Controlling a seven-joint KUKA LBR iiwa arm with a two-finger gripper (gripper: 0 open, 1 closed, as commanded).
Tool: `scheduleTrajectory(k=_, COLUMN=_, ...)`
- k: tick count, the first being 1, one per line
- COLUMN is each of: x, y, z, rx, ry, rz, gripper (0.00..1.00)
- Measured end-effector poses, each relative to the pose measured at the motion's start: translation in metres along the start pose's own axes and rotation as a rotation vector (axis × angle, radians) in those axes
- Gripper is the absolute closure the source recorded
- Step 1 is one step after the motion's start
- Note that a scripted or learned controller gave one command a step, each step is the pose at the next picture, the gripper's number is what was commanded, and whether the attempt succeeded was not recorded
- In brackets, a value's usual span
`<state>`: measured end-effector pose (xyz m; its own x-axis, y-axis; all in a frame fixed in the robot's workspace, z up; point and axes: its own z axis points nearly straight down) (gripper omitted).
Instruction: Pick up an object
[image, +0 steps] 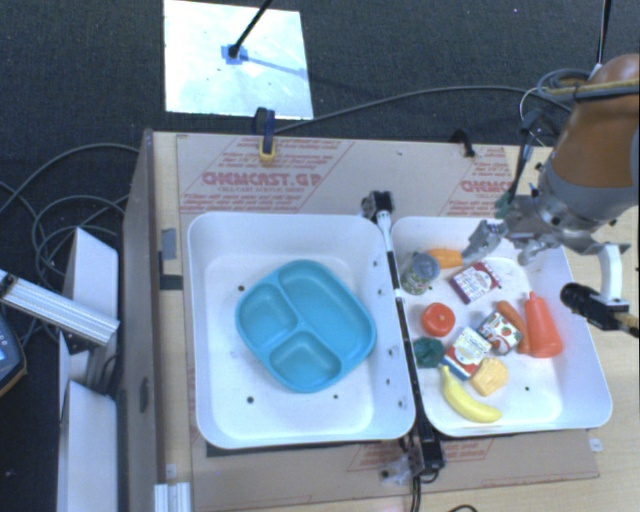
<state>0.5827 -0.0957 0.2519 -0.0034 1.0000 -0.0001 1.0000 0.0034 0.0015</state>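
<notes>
Hand (508, 240) hovers with fingers spread, gripping nothing. The red-and-white carton (475, 281) lies just below and left of it. Recommend descending straight, centring the carton between fingers before closing.

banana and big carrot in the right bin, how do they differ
The banana is yellow and curved, lying near the right bin's front edge. The big carrot is orange, straight and tapered, lying farther back near the right side. Both are toy foods lying flat in the same bin.

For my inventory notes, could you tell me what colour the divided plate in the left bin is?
Light blue; the divided plate shows plainly in the camera view.
</notes>
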Motion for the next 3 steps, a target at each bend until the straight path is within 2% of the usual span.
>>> scheduleTrajectory(k=1, x=0.003, y=-0.015, z=0.153, rx=0.006, ry=0.001, rz=0.002, gripper=0.0)
scheduleTrajectory(k=2, x=0.006, y=-0.044, z=0.168, rx=0.001, ry=0.0, rz=0.002, gripper=0.0)
scheduleTrajectory(k=3, x=0.006, y=-0.042, z=0.156, rx=-0.004, ry=0.0, rz=0.001, gripper=1.0)
